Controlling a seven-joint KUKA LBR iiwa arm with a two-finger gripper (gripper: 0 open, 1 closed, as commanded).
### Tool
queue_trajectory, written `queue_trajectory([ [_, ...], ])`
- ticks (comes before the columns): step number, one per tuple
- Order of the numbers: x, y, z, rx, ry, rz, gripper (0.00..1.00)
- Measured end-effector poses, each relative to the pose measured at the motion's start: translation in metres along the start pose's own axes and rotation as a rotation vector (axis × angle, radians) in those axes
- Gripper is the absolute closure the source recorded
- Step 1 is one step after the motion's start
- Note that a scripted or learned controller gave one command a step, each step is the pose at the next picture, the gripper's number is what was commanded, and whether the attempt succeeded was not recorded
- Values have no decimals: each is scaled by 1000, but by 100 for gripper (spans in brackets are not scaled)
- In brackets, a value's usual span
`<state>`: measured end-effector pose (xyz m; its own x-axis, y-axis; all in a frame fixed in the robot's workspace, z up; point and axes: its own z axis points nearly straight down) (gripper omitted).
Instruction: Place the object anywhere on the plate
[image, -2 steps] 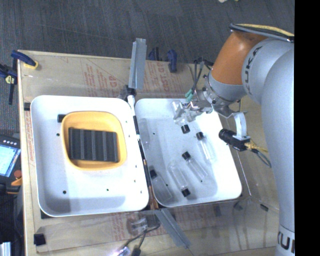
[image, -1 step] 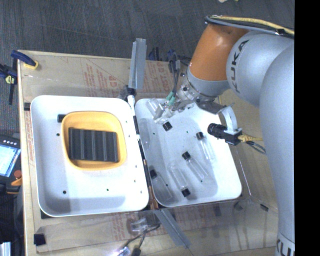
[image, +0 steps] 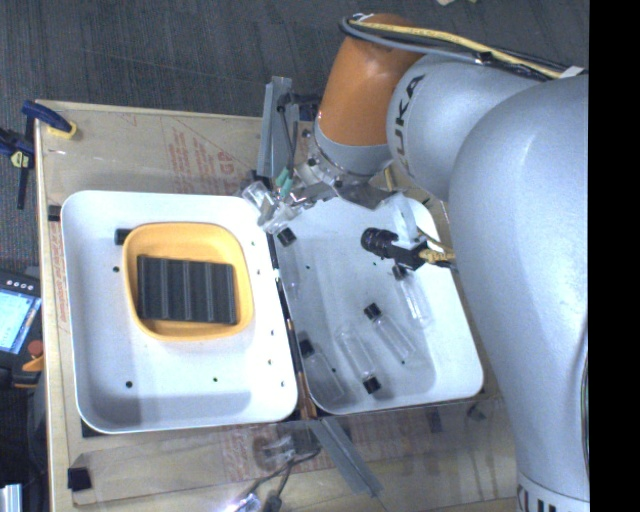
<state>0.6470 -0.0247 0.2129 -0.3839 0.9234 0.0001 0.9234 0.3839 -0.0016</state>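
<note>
Vials of clear plastic with black caps are scattered in the right bin (image: 455, 370), all of them lying on their sides. One vial (image: 388, 332) is seen near the bin's middle, its cap turned toward the far left. A second vial (image: 355, 362) is laid just beside it, its cap toward the near edge. A third vial (image: 318, 368) is found along the left wall. A fourth vial (image: 415, 300) is made out toward the right wall, though its outline is faint. A small black cap (image: 286, 237) is seen in the far left corner of that bin, just on the near side of the gripper (image: 268, 205). The gripper is held over that same corner, close to the rims where the two bins meet — how far it is opened cannot be told, nor whether anything is gripped. The yellow plate (image: 150, 245), with a dark ridged centre, is set in the left bin (image: 100, 390) — well apart from the vials.
</note>
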Motion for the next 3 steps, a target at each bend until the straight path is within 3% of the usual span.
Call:
queue_trajectory([
  [1, -2, -20, 21, 1, 1, -286, 100],
  [2, 22, -32, 21, 2, 2, -636, 100],
  [3, 21, -32, 21, 1, 1, -635, 0],
])
